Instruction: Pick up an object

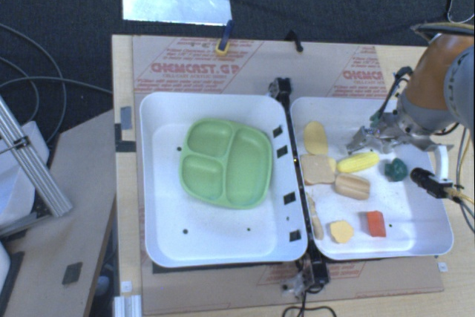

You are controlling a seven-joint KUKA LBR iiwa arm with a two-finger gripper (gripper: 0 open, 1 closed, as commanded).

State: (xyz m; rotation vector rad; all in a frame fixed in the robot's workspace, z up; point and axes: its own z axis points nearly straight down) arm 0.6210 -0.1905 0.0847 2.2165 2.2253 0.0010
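You've nothing lifted yet — gripper low in the right bin, just above the yellow corn piece lying on the floor, jaw state I cannot tell — grasp and lift remain

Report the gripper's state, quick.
Two-finger gripper: state cannot be told; it hangs low over the right white bin, just above the yellow corn-shaped toy.

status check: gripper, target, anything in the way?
Gripper low in right bin, above yellow corn-shaped piece; nothing seen held. Green item and hot dog bun close by.
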